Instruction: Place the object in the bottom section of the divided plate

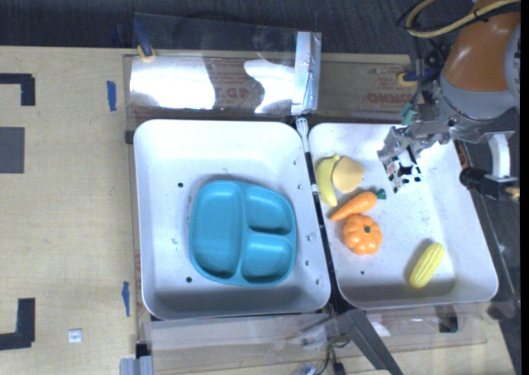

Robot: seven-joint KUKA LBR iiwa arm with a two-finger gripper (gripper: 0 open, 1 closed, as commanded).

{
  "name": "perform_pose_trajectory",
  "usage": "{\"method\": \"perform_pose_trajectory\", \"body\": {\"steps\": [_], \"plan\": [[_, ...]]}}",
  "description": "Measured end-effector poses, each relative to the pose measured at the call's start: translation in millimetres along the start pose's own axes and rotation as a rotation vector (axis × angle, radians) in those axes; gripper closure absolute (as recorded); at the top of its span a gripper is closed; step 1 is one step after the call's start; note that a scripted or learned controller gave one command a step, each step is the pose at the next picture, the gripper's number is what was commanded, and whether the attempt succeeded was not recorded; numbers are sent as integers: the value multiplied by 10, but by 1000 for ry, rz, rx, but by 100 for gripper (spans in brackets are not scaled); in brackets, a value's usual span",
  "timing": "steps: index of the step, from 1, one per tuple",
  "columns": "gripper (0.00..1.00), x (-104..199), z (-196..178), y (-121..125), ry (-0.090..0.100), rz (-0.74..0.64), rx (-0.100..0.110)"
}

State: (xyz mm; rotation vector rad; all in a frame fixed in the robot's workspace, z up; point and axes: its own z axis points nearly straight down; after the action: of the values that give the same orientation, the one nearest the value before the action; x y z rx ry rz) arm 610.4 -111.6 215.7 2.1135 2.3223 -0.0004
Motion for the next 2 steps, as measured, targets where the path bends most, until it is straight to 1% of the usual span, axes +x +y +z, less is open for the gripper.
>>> {"method": "perform_pose_trajectory", "body": {"steps": [1,2], "plan": [[100,425,319,-188,3,-211,5],[100,1063,313,76,2,-208,-2]]}}
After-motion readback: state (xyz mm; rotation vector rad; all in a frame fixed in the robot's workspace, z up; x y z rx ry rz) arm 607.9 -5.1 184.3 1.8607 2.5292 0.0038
